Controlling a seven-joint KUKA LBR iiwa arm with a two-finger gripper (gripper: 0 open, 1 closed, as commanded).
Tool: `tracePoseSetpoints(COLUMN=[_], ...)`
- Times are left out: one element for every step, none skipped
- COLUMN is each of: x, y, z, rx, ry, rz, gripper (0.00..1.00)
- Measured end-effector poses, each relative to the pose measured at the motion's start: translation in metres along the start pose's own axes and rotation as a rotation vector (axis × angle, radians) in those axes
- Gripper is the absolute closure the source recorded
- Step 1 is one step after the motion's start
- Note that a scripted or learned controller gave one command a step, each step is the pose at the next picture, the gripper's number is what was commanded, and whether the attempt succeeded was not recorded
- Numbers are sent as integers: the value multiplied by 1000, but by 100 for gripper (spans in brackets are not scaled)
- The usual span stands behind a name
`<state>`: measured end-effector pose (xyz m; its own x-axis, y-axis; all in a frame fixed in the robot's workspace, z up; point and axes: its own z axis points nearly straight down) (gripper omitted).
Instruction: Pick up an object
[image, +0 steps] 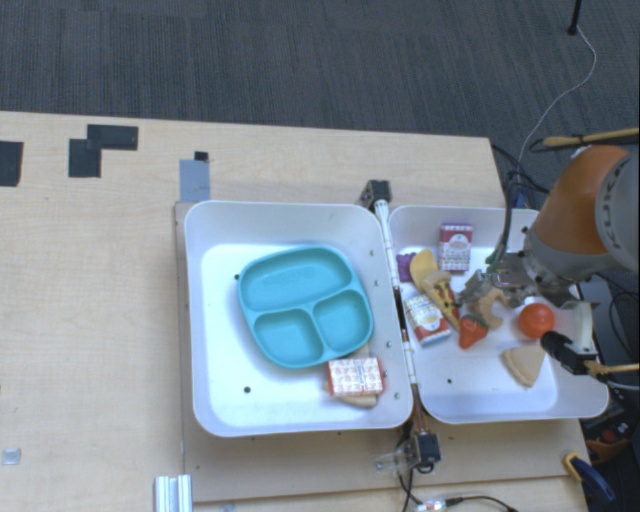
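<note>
While the arm (585, 215) leans in from the right over the right-hand bin (480, 405), its gripper (492, 288) sits low among a tight cluster of small things, and whether its jaws are apart or together I cannot tell, since the wrist hides them from above. No object is visibly caught between them. The nearest candidates lie just left of and below the gripper: a red strawberry-like piece (472, 333), a yellow banana-shaped toy (432, 278), and a small printed packet (424, 318), all touching or nearly touching each other. A red ball (536, 319) rests just right of the gripper, a tan wedge (524, 363) lies below that, and a small red-and-white carton (455, 246) stands near the bin's top wall. My worry is the crowding: a closing grip here could pinch two things at once, or nudge the packet and banana aside and come up with nothing. The round ball would likely roll off at a glancing touch. Well apart, in the left-hand bin (200, 330), a teal divided plate (304, 304) and a patterned block (355, 380) beside its lower corner are not at risk.
</note>
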<state>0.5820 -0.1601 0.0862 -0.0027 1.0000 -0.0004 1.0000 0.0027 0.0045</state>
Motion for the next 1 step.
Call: tracePoseSetpoints(x=[0], y=[2], z=[-12], rx=[-5], ry=[-2], rz=[-1], gripper=[100])
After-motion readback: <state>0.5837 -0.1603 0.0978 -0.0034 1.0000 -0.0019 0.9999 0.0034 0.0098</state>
